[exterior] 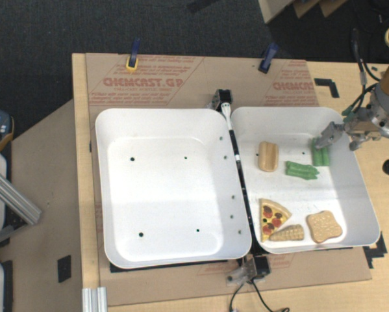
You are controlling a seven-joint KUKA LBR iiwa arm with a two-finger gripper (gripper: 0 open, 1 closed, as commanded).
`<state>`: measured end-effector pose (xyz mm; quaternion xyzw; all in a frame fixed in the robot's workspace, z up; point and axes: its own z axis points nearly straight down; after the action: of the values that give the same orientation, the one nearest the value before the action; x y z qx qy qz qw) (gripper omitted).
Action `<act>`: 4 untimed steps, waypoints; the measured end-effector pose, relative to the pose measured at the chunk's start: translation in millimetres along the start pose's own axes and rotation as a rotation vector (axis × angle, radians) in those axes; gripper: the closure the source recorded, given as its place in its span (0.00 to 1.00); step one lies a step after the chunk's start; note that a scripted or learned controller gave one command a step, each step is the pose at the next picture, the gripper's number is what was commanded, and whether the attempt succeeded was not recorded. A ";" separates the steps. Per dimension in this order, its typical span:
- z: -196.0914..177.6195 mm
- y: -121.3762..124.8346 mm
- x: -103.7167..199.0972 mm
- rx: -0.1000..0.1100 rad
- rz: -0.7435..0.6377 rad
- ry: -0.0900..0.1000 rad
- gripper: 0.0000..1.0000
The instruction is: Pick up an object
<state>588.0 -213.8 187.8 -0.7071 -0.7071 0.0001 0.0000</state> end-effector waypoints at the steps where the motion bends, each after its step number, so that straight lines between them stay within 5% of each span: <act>1: 87.0 -32.3 102.5 0.011 -0.007 0.007 0.00; 2: 98.3 27.6 84.7 -0.013 -0.003 -0.006 0.00; 3: 99.4 -49.0 29.3 -0.005 0.008 -0.001 0.00; 4: 86.5 -43.6 33.1 -0.014 0.001 0.000 1.00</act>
<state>544.4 -180.6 101.3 -0.7075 -0.7067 -0.0051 -0.0050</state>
